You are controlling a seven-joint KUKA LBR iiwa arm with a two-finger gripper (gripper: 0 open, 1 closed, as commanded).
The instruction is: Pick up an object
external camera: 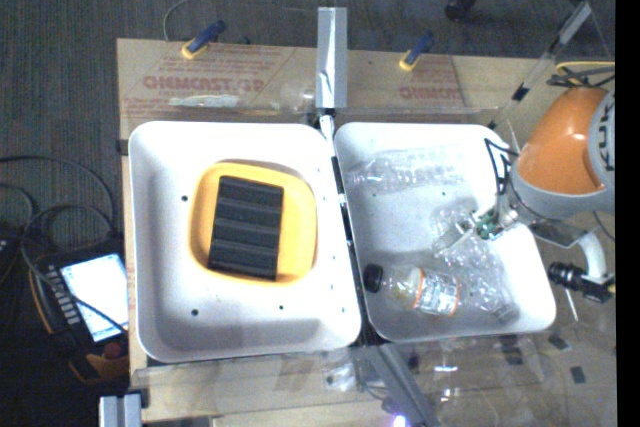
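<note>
While the claw [487,225] hangs at the right bin's [400,140] three o'clock edge, I cannot tell its state. Crumpled clear plastic [470,260] and a bottle [420,287] lie toward five o'clock; slick film could easily slip free.

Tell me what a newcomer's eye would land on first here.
First, the yellow rounded-square tray with a black ribbed block on it, lying in the middle of the left white bin. Next, the arm's orange band at the right edge, above the right white bin. In that bin lie a clear plastic bottle with a black cap and an orange-and-white label near the front, and crumpled clear plastic beside the gripper.
</note>
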